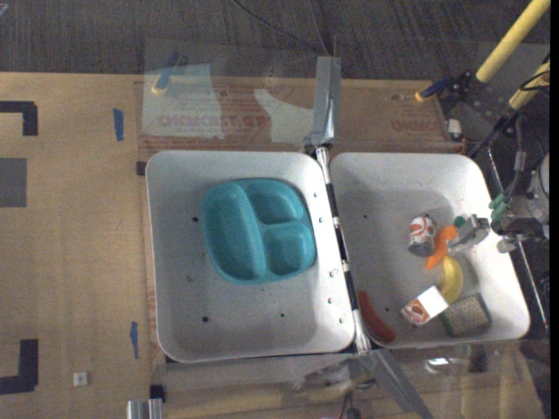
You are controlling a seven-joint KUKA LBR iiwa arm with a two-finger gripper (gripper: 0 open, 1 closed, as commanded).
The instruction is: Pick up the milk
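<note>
Two shallow white bins are seen side by side on the bench. In the left bin (175, 321) a teal divided tray (258, 230) is lying near the centre. The clutter is all held by the right bin (384, 182).

The milk (424, 306), taken to be the small white carton with a reddish end, is found at about 5 o'clock in the right bin, lying on its side and tilted. At its 1 o'clock a yellow banana-like piece (451, 278) is touching or nearly touching it. A grey speckled block (465, 315) is set just beside it at 3 o'clock. A red chilli-shaped piece (376, 317) is placed at its 9 o'clock, near the bin's wall. A small red-and-white can (422, 232) and an orange piece (439, 247) are seen further off at 12 o'clock.

The gripper (467, 232) is seen at 3 o'clock of the right bin, above the orange piece, well apart from the carton. Whether its claw is wide or narrow cannot be told; nothing is seen held in it.

The carton is judged light and fairly stiff, with smooth faces that may slip. It may be dented by hard squeezing. A hold across the two long flat sides at mid-body is advised, away from the banana and the block.
</note>
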